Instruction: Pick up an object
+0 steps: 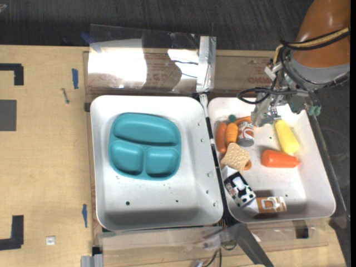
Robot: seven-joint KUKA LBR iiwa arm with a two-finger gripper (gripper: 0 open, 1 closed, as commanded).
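Nearest, at six o'clock in the right bin: small carton. Further, at nine: cracker. Beyond, centre: orange carrot, free-lying, best target. Farthest, at twelve: gripper, finger state impossible to tell. Descend square, avoiding the neighbouring yellow corn.

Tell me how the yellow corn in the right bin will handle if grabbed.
The corn looks like smooth moulded plastic, so probably stiff, light and a bit slippery. Its rounded, elongated shape could roll if nudged sideways. The gripper hangs beside it.

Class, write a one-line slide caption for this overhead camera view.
Gripper hovers over toy food in the right bin; a teal divided plate sits in the left bin.
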